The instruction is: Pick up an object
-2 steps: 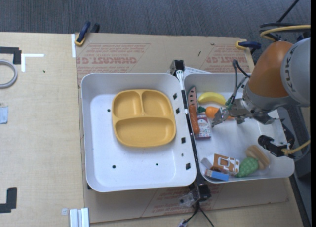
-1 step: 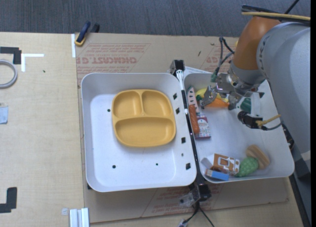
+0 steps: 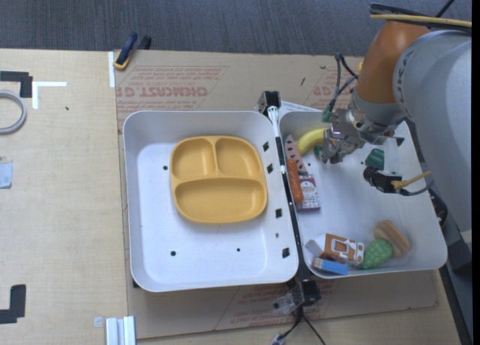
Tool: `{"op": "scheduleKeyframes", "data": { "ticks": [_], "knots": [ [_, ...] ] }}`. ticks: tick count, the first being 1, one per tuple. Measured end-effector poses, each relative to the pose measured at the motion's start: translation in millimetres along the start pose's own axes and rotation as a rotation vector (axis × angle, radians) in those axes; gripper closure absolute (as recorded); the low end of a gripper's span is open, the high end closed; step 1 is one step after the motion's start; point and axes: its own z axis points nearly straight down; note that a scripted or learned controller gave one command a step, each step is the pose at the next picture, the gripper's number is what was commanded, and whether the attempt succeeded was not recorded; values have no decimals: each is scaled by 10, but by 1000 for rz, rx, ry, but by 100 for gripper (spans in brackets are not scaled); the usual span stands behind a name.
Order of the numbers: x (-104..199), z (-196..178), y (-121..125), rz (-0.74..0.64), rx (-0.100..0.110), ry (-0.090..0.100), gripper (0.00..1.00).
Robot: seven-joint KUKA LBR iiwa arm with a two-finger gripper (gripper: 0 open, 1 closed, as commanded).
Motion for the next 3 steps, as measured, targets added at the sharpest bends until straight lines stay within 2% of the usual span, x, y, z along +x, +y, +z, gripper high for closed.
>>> {"op": "scheduleKeyframes", "data": {
  "ticks": [1,2,3],
  "knots": [
    [2,0,0,0,0,0,0],
    [-1,-100,-2,-2,-1,-1,100],
    [157,-2280,-334,-220,-59,-4,100]
  ]
}}
